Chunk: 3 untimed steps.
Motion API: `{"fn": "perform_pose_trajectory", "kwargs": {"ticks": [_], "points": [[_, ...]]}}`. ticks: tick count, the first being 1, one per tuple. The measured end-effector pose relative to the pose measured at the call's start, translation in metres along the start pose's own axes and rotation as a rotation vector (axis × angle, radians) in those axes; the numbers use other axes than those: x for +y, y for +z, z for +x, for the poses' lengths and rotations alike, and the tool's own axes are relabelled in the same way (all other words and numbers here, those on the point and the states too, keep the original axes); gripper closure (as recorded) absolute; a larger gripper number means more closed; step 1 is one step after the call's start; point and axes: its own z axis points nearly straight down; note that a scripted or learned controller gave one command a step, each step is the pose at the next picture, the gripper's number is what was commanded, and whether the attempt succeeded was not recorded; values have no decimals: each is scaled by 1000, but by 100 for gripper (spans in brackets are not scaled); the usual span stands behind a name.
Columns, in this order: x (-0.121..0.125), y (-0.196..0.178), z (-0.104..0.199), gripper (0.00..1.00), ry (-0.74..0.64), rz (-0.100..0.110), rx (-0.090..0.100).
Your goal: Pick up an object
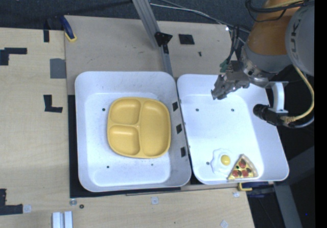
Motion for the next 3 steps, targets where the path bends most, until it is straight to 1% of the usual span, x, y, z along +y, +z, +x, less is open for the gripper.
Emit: {"fn": "perform_pose_trajectory", "kwargs": {"ticks": [1, 2, 3], "points": [[-14, 0, 46, 100, 0, 1, -1], [-44, 17, 89, 100, 1, 3, -1], [-71, 31, 138, 100, 0, 4, -1]]}}
